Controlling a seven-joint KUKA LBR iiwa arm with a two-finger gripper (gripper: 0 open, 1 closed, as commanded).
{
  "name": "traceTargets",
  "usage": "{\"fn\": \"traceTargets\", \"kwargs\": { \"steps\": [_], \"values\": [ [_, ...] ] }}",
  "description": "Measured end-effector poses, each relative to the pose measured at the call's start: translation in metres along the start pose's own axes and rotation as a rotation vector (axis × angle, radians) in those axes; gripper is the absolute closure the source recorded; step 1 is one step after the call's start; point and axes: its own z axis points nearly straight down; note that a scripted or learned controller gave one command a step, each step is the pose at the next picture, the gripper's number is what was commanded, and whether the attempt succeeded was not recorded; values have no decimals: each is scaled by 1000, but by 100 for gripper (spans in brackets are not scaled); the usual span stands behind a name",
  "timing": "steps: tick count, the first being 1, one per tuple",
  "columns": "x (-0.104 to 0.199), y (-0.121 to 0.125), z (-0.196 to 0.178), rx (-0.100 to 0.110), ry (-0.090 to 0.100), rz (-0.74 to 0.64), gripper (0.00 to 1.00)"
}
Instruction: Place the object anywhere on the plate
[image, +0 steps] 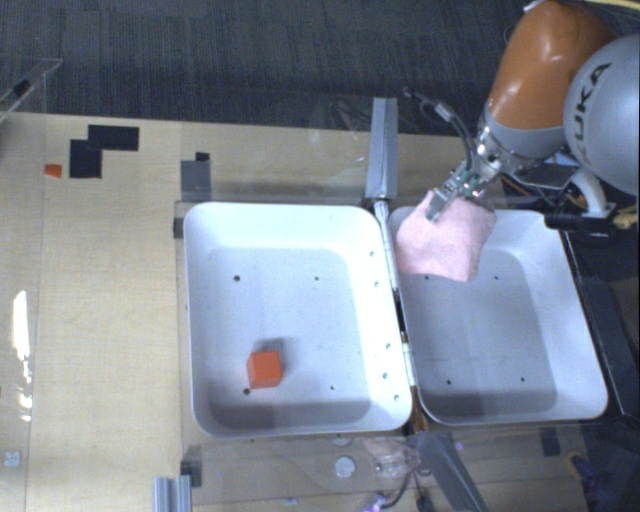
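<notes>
A small orange cube (265, 369) lies on the floor of the left bin (210, 300), towards its front. A pink plate (445, 245), flat with rounded corners, hangs tilted over the back left corner of the right bin (560, 330), its left edge overlapping the divider between the bins. My gripper (447, 200) is at the plate's top edge, and its fingers look shut on that edge. The cube is far to the left of the gripper, in the other bin.
A grey metal post (381, 150) stands behind the divider between the bins. Black blocks (100, 148) and a small orange marker (53, 171) lie on the bench at the back left. The arm's orange wrist (545, 70) looms over the back right.
</notes>
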Motion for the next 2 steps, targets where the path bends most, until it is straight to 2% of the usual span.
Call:
{"fn": "traceTargets", "kwargs": {
  "steps": [1, 2],
  "values": [
    [42, 18, -10, -1, 0, -404, 100],
    [88, 36, 2, -2, 1, -805, 100]
  ]
}}
